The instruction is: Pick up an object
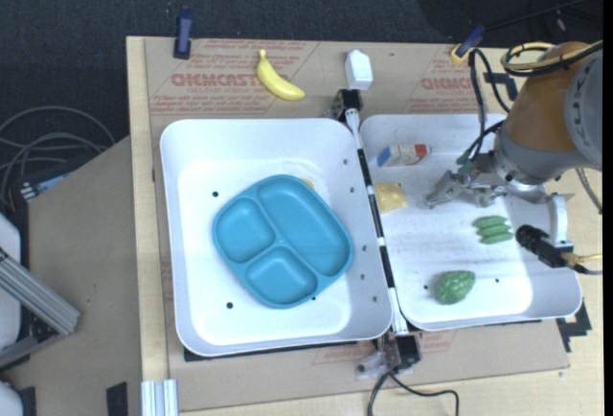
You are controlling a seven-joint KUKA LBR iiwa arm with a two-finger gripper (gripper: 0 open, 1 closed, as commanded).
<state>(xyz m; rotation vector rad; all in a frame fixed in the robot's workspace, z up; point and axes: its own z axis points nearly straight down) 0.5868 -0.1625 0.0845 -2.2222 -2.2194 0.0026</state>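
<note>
Bench bins: left [192,155] holds blue tray [280,240]; right [498,304] has toys (jaws' state unclear).

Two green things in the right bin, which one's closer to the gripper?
The flat green pod piece, just below-right of the gripper. The lumpy green one lies farther away, near the bin's front edge.

The arm [560,107] is cut off at the right edge; the blue tray [280,240] hides part of a yellow item [306,182]

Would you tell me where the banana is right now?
The banana lies on the bench board beyond the left bin, outside both bins.
</note>
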